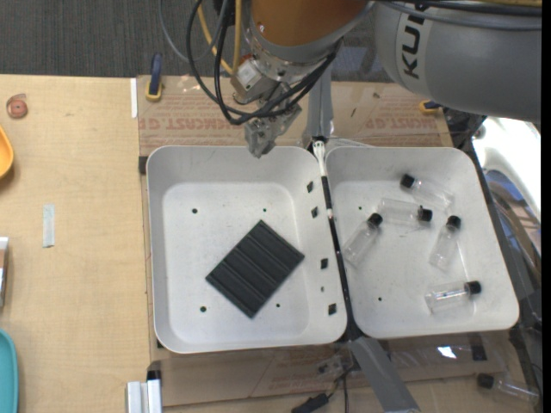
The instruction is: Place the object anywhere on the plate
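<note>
1. Vials [405, 231]: five clear ones with black caps lie loose in the right bin [482, 175], scattered across its floor and mostly apart from one another; two near the middle almost meet at their caps.
2. One vial [454, 293] lies near the front right corner of that bin; another [362, 236] lies close to the divider between the bins.
3. Plate [256, 267]: a dark ribbed rectangle, lying flat and turned at an angle in the left bin [159, 231], a little front of centre.
4. White floor shows all round the plate; none of its corners touches a wall, and nothing lies on it.
5. Gripper [261, 136]: hangs over the back rim of the left bin, near the corner where the two bins meet, well apart from the plate and from every vial.
6. Whether its jaws are open or closed I cannot tell; nothing shows between them.
7. Arm [301, 15]: crosses the top, over the back edge of both bins.
</note>
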Controlling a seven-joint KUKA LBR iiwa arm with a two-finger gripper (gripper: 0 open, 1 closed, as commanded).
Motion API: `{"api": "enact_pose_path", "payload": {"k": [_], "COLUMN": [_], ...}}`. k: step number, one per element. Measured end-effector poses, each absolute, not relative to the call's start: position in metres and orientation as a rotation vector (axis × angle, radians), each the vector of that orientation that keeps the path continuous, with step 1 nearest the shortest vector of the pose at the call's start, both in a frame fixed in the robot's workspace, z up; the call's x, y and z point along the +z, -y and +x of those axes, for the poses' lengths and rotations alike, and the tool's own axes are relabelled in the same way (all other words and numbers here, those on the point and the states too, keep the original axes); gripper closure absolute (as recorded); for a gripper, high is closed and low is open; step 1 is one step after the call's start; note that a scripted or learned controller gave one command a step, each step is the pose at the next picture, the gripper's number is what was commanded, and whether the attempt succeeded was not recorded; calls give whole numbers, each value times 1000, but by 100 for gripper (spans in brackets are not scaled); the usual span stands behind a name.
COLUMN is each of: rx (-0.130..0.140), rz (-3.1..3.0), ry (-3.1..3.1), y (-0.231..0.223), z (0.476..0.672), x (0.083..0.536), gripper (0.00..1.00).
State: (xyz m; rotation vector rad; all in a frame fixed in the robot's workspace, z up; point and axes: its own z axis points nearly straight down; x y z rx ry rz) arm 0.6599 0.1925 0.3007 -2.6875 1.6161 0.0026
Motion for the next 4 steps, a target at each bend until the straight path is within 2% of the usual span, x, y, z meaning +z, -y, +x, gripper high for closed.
{"api": "enact_pose_path", "payload": {"k": [1,2,3,4], "rx": [6,4,9,6], "rz": [-2823,-2987,-2978,-3030], "ry": [-1370,-960,-971,-816], "y": [-228,-223,-222,-228], "z": [660,637,638,652], "x": [278,317,326,300], "gripper": [100,100,100,100]}}
